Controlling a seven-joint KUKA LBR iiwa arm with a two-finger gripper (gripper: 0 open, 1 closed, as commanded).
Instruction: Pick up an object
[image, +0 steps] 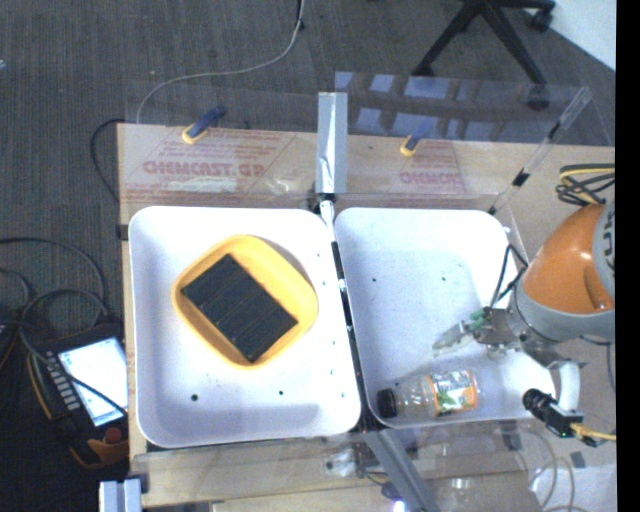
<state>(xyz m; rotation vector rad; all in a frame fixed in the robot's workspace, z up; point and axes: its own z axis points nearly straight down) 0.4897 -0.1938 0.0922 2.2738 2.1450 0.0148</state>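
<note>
White and shallow, the two bins sit side by side on the table (135, 170); the left bin (160, 400) holds a yellow dish (300, 300) near its middle, tilted on the diagonal, with a dark ribbed rectangular pad (240, 306) lying inside it; the right bin (420, 250) holds a clear plastic bottle (432, 393) lying on its side along the near wall, dark cap pointing toward the left bin, an orange and green label around its body.

The arm (572, 275) comes in from the right, its orange band rounded and bright above the grey wrist; the end effector (462, 335) reaches over the right-hand part of the right bin, just above the bottle and slightly to its right; whether it touches the bottle I cannot tell; whether it is apart or together I cannot tell either, since it is small and blurred against the white floor of the bin; nothing is seen clamped in it.

Behind the bins the table carries printed red lettering under clear sheeting; two small clamps with yellow and blue handles (203, 123) sit at the far edge; a handheld control pendant (85, 375) with a lit screen lies on the dark carpet (60, 60) to the left of the table; the legs of an office chair (490, 30) show at the top.
</note>
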